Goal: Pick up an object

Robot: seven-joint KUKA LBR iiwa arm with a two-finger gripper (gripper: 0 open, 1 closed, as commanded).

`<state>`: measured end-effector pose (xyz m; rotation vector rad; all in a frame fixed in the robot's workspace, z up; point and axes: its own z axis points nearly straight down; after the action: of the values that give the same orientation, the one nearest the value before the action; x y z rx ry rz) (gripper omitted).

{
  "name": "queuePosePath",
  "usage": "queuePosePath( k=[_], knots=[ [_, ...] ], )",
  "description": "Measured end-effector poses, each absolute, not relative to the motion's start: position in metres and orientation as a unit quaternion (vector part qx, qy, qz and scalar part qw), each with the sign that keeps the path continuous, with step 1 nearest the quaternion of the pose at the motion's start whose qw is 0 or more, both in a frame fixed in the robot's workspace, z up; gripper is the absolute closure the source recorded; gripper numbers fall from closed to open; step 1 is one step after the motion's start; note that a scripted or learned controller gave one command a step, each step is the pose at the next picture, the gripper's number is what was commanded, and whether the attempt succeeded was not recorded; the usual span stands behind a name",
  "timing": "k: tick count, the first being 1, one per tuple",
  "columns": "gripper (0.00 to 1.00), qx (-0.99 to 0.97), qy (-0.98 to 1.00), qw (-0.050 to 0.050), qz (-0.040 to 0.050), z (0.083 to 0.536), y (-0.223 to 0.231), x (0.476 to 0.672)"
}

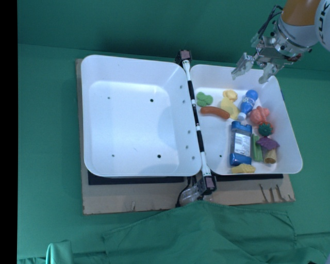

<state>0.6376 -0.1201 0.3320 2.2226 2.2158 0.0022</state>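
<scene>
My jaws [256,67] hang in the upper right of the frame, spread apart and gripping nothing, poised above the far rim of the right bin [291,154]. My grey wrist and its orange band [299,9] run off the top right corner. Just below my jaws, in the upper middle of that bin, a blue and white bottle [248,102] lies tilted, with a yellow toy [230,100] just left of it, and further left a red sausage [214,112] and a small green piece [204,98]. Lower down lie a blue packet [241,145], an orange-red toy [259,115], a green and red ball [265,129], a purple-topped cone [268,149], a green stick [257,149] and a yellow piece [243,168] against the near wall. The left bin [93,103] fills the middle left of the frame, its floor showing only a few small dark dots. A white rod with black ends [196,121] runs between the bins. Both sit on a cardboard sheet [124,203] over the green surface [46,154], and loose green cloth [206,234] bunches along the bottom of the frame. A green backdrop [129,20] closes the top.
</scene>
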Motion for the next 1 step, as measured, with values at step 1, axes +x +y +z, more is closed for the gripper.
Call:
queuePosePath(
  k=[1],
  knots=[
    [0.00,0.709,0.706,0.000,-0.0014,0.2737,-0.1221,0.6312]
  ],
)
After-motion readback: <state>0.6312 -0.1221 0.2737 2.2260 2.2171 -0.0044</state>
